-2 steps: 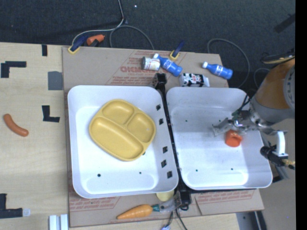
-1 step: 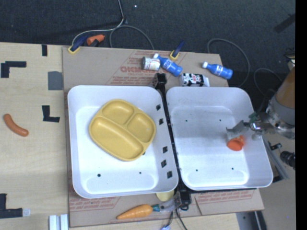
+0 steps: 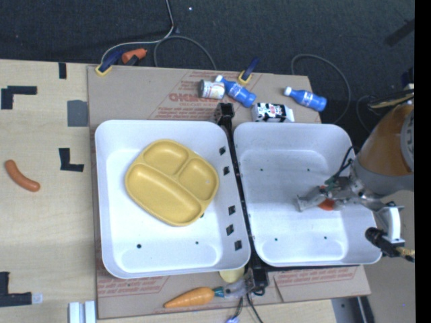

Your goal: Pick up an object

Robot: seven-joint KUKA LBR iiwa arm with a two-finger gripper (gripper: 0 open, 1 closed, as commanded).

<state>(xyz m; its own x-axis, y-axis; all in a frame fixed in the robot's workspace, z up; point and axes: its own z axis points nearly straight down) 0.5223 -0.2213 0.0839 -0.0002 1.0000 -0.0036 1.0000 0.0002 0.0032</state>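
Look at the right bin [image 3: 289,147] first: the gripper [image 3: 311,200] reaches in from the right edge, low over the bin floor, and just beside its fingers sits a small red-orange object [image 3: 326,205]. You see only a sliver of it, rounded and bright, partly covered by the grey metal of the hand, so its full shape is not clear. Whether the fingers are spread or closed on it you cannot tell from this angle; the object touches or nearly touches the gripper's underside, but nothing shows it clamped between the fingers.

In the left bin [image 3: 114,247] you have a yellow divided plate [image 3: 172,180] lying flat, tilted diagonally, with three compartments. It is well apart from the gripper, with the black clips of the wall between the bins separating them.

Outside the bins, on the cardboard behind them, you find two blue bottles [image 3: 240,93] [image 3: 306,98], a small white bottle [image 3: 212,88] and a black-and-white carton [image 3: 273,112]. A toy carrot [image 3: 190,297] lies in front of the left bin, and a toy sausage [image 3: 22,175] rests far off on the wooden bench to the left. An orange-handled clamp [image 3: 121,58] grips the cardboard's back left corner. The arm's orange band [image 3: 389,136] hangs over the right bin's right rim.
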